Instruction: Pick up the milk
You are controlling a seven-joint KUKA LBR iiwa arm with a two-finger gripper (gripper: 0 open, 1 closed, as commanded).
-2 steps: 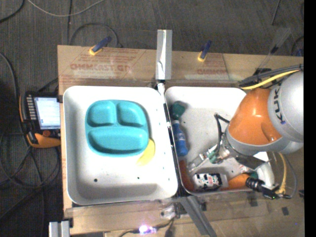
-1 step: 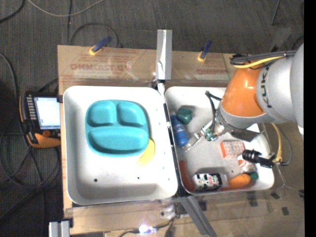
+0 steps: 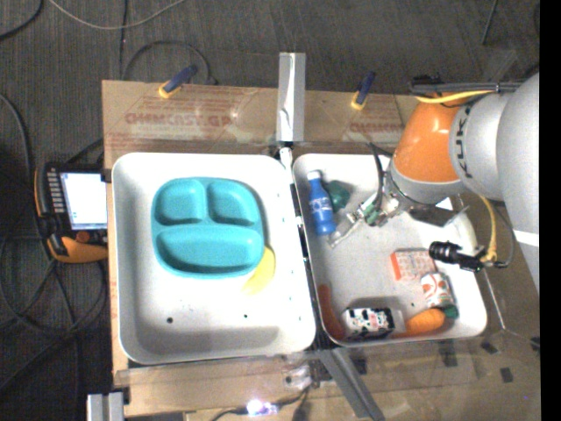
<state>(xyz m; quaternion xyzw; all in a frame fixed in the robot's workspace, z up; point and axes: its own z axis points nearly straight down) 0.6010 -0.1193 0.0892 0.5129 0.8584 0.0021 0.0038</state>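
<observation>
The milk [image 3: 368,322] is a small black-and-white carton lying on its side near the front edge of the right bin [image 3: 473,235]. My gripper [image 3: 349,223] hangs over the upper middle of that bin, just right of a blue bottle [image 3: 318,203]. It is well behind the milk and apart from it. The grey arm with its orange band [image 3: 427,147] reaches in from the right and hides the bin's back right part.
An orange carrot [image 3: 425,322] lies right of the milk, with a red-and-white can [image 3: 438,291] and a reddish packet [image 3: 409,263] behind it. The left bin [image 3: 131,305] holds a teal divided plate [image 3: 209,226] and a yellow banana [image 3: 260,273].
</observation>
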